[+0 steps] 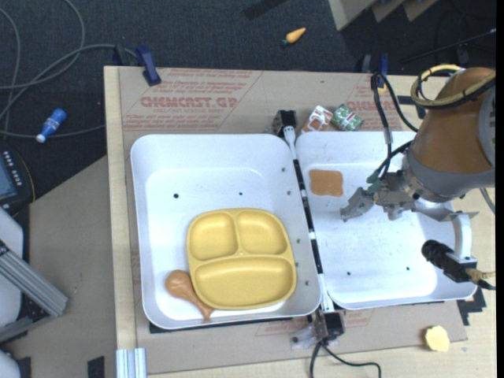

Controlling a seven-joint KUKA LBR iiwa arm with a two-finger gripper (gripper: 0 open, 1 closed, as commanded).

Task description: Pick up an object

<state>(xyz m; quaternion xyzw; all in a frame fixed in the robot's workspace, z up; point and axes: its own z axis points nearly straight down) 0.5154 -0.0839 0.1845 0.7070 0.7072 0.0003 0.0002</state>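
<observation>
Gripper [356, 204] hovered over the right bin [370, 282]; I couldn't tell its opening, nothing visibly held. Brown tile [326, 183] sat near, at ten o'clock, so I'd centre, then descend.

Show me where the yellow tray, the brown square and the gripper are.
yellow tray [240, 258], camera view, middle divider.
brown square [326, 183], camera view, centre of its top face.
gripper [351, 208], camera view, at its tip.

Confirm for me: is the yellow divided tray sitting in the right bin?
No, the yellow tray lies in the left bin; the right bin holds a brown square.
</observation>
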